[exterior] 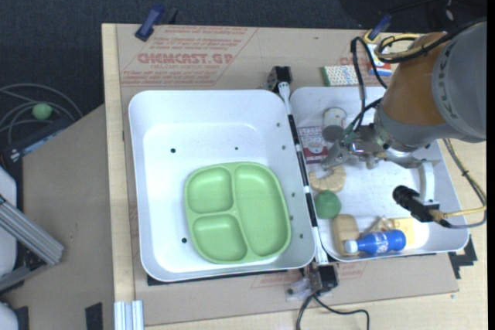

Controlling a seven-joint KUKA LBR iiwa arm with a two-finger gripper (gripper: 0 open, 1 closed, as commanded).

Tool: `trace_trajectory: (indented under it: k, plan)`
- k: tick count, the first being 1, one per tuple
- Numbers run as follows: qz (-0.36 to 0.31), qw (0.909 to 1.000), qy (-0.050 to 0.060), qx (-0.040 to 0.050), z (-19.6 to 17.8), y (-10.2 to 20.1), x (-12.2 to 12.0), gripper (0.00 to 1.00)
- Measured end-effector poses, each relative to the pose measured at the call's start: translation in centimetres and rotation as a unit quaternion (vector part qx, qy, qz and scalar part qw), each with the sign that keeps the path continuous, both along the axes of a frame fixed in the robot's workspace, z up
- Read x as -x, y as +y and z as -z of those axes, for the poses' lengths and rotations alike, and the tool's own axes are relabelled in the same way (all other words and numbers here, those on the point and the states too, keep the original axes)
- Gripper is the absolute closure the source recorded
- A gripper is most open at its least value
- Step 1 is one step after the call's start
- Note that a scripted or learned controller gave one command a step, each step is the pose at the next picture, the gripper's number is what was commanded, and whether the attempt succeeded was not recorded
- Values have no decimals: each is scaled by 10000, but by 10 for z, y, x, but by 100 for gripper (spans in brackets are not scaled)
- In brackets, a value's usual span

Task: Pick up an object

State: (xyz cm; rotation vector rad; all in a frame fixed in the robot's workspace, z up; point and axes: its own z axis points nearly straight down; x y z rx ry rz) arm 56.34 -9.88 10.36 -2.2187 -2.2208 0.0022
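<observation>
Objects: over in the right-hand shallow white bin sits a little cluster. There's a pale beige lumpy piece by the bin's left wall, a small green ball just below it, a tan rounded block below that, and a blue bottle with a white cap lying on its side along the near edge, against something yellow.
Hand: the hand is down inside the right bin, just above the beige piece, with a red-and-white packet beside it. I cannot tell whether it is wide or narrow, and nothing shows between its tips.
Arm: grey, with the orange band, reaching in from the right over the bin's far half.
Left bin: the left shallow white bin carries a light green plastic tray with three compartments.
Tabletop: brown cardboard with red lettering covers the tabletop beneath both bins.
</observation>
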Motion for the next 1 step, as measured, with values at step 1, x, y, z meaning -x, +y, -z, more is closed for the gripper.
trace_trajectory:
  k: [1]
  plan:
    - [5, 10000, -1, -1, 20, -2, 14, 0]
